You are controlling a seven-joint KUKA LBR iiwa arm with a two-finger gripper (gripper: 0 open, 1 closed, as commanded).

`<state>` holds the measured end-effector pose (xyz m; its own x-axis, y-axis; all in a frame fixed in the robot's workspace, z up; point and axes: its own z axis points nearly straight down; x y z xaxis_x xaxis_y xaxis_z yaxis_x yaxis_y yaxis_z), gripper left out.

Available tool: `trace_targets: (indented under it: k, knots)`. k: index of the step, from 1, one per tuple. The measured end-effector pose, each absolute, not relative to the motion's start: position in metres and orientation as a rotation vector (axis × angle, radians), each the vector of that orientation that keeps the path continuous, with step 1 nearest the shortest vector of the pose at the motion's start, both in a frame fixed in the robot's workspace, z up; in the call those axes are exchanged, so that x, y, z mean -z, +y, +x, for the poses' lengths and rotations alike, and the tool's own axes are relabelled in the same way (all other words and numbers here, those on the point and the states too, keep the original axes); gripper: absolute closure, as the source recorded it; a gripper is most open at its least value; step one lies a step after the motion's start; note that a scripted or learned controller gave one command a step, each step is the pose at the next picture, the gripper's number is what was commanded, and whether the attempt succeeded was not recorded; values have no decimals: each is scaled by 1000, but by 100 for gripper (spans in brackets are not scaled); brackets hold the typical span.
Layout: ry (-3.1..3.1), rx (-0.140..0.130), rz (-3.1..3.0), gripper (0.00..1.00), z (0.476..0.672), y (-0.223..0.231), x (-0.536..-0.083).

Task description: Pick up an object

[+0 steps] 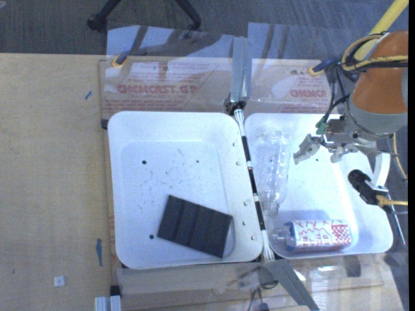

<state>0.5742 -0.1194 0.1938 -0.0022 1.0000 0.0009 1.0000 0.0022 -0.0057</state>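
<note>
My gripper (310, 146) hangs over the far part of the right bin (363, 238), fingers (303, 151) pointing toward the middle divider, and from this slant I cannot tell whether they are spread or pressed together; nothing shows between them. Just beside the tips, toward the divider, lies a clear plastic bottle (272, 170), stretched lengthwise along the bin's left wall, apart from my gripper. Nearer the front edge of the same bin rests a can with a red and white pattern (316, 234), on its side, close to the bottle's lower end. Behind the gripper my wrist rises to the orange band (381, 83) at the right, cables looping over it, the arm reaching in above the bin's far right corner. Across the divider, the left bin (130, 173) holds a dark ribbed block (195, 226) lying flat near its front. Both bins sit on the tan tabletop (48, 173).
</note>
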Motion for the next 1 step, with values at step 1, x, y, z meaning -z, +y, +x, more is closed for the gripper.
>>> trace_targets:
  k: [1]
  knots:
    - [-2280, -4, -2155, 0, 509, -134, -153]
